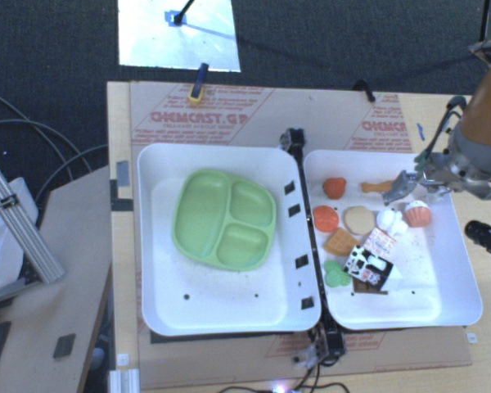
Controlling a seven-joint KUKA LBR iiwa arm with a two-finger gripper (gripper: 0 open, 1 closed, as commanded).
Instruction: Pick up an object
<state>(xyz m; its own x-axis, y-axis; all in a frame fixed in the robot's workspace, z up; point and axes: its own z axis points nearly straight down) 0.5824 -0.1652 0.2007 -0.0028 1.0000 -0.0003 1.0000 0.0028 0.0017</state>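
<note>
- Gripper (405,185): sits low over the far right part of the right bin (442,305), reaching in from the right. Its fingertip detail is too blurred to read; cannot tell how far open it is, nor whether anything is held. No object is visibly between its tips.
- Nearest objects: an orange stick-shaped piece (376,187) lies just to the left of the tool tip; a white-and-orange cupcake-like item (416,214) and a small white item (389,220) lie just below it.
- Wider cluster: a red round item (335,188), a red-orange round item (325,218), a beige disc (359,219), an orange wedge (341,241), a black-and-white printed packet (371,260) and a green piece (336,274) crowd the bin's left half, several touching.
- Left bin (159,301): holds a green divided tray (225,218), well apart from the tool.
- Risk, judged: with small objects packed so near, a closing grasp may pinch two at once or nudge one aside.
- Risk, judged: rounded items may roll off the tips; the flat packet may offer no edge to grip.
- Risk, judged: a descent near the far wall may strike the bin rim.
</note>
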